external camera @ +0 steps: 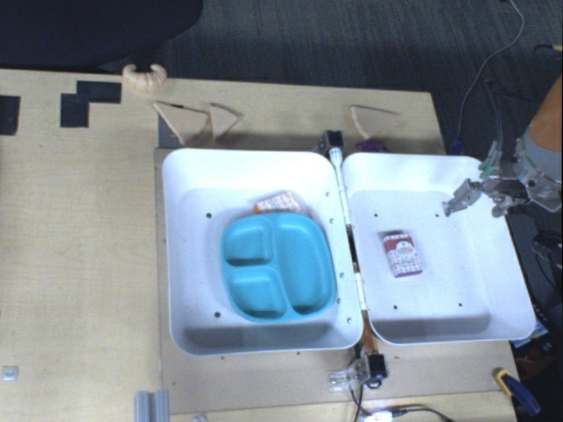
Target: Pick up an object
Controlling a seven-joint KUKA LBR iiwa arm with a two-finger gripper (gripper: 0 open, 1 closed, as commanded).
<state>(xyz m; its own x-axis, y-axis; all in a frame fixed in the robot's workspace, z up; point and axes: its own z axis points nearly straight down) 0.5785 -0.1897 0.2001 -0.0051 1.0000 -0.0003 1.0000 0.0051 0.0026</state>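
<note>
The bench [79, 262] carries two white bins side by side. The left bin [189, 262] has a blue plate [277, 266] in its middle, with a small red packet [277, 203] at the plate's far edge. The right bin [457, 288] has a red box [401, 253] near its middle. The gripper [479, 196] hangs over this bin's far right corner, fingers spread apart, holding nothing.

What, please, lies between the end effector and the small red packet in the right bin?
In the camera view, bare white bin floor lies between the end effector and the red packet; no other object sits in that stretch of the right bin.
</note>
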